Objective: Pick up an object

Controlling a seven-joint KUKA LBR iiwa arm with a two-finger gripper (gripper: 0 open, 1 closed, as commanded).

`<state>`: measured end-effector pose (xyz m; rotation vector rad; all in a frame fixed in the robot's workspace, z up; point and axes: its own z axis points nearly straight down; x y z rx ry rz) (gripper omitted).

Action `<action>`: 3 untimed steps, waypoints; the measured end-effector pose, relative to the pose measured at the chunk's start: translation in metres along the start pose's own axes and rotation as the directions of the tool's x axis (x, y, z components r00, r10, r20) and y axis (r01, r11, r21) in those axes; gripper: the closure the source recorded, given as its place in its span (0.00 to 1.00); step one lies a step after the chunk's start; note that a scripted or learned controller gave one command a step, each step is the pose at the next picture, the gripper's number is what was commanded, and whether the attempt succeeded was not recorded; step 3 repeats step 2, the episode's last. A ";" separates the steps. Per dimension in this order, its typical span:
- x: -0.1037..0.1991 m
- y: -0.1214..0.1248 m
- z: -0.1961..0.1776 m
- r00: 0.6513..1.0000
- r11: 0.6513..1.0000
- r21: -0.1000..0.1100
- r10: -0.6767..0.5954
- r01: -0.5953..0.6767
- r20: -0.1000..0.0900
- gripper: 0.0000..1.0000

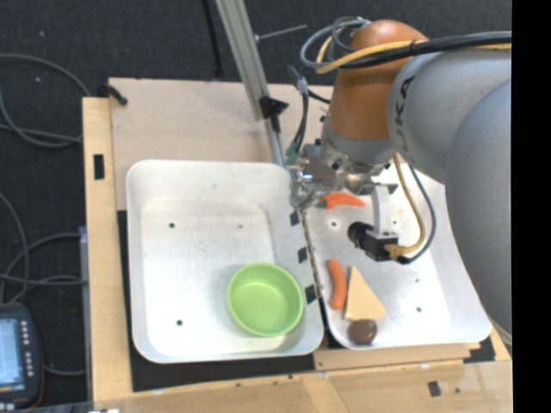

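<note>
My gripper (299, 198) hangs below the orange band of the arm, over the rim where the two bins meet, at the upper left of the right bin (430, 304). A small orange piece (346, 200) lies just right of it, partly under the wrist. Lower in the right bin lie an orange carrot-shaped piece (337, 284), a tan wedge (362, 300) touching it, and a brown round lump (362, 331) at the front rim. A green bowl (265, 298) sits upright in the front right corner of the left bin (172, 231).
The bulky grey arm covers the upper right of the right bin. A black fitting with a yellow cable (372, 240) hangs from the wrist above the bin floor. A slanted aluminium bar (245, 54) rises behind the bins.
</note>
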<state>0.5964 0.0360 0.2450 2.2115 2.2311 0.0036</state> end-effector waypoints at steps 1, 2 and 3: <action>0.049 0.012 -0.002 1.000 1.000 0.000 0.001 -0.001 0.000 1.00; 0.045 0.012 -0.002 1.000 1.000 0.002 0.005 -0.005 0.003 0.00; 0.045 0.012 -0.002 1.000 1.000 0.002 0.005 -0.005 0.003 0.00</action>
